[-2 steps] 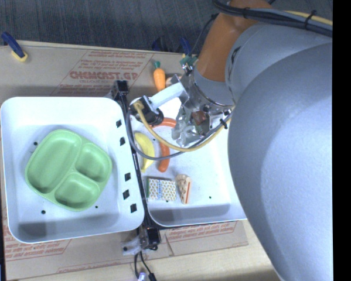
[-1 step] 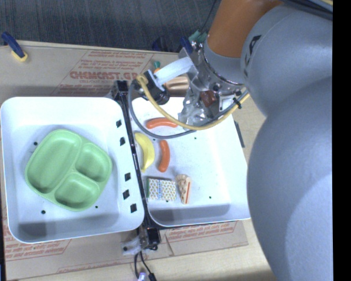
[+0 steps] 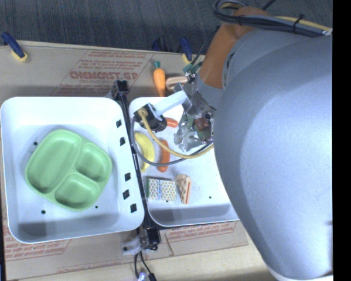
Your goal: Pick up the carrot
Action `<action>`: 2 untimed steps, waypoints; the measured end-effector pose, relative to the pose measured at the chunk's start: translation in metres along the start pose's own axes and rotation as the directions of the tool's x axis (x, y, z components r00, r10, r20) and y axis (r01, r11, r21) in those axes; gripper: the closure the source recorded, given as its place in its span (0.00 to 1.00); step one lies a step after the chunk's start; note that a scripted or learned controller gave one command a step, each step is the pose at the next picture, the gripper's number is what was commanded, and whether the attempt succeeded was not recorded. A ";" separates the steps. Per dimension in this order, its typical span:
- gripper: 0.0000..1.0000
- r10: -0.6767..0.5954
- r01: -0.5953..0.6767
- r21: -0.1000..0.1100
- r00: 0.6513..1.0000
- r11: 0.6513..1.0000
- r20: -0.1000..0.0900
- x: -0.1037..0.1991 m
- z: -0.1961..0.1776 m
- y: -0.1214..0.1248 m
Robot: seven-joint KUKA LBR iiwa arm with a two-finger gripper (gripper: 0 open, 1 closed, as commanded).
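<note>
Grey arm (image 3: 280, 145) bent low over the right bin (image 3: 219, 206) — hand (image 3: 190, 134) near carrot (image 3: 159, 81), grip state unclear.

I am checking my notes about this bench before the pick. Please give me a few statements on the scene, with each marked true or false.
1. The carrot lies outside both bins, on the cardboard behind them. True.
2. The green plate is in the right bin. False: it is in the left bin.
3. The green plate has three compartments. True.
4. The gripper hangs over the left bin. False: it is over the right bin.
</note>
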State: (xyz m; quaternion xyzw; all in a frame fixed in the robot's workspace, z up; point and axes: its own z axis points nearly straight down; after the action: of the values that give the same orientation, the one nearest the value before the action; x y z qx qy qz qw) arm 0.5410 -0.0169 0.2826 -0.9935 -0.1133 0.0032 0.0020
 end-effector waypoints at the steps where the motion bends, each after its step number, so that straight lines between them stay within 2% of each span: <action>1: 1.00 0.020 -0.020 -0.003 1.000 1.000 -0.003 0.034 -0.017 -0.079; 2: 1.00 0.020 -0.020 -0.003 1.000 1.000 -0.001 0.021 0.018 -0.134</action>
State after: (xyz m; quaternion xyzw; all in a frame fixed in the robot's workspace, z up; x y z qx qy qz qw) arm 0.5309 0.1188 0.2653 -0.9946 -0.1036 0.0026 0.0005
